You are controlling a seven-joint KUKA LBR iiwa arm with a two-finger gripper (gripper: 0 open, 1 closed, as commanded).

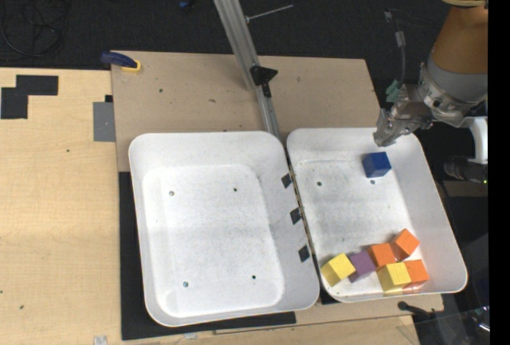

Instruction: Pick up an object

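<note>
Here, arm: reaches in from the right.
Gripper [388, 134]: over right bin's [335, 146] far rim; whether it grips anything, too blurred to tell.
Blue cube [377, 164]: in right bin, just nearer the camera than the gripper, seemingly apart.

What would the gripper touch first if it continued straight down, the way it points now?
Probably the blue cube, just below the gripper in the right bin. Depth is unclear, so it might meet the bin floor beside it instead.
</note>
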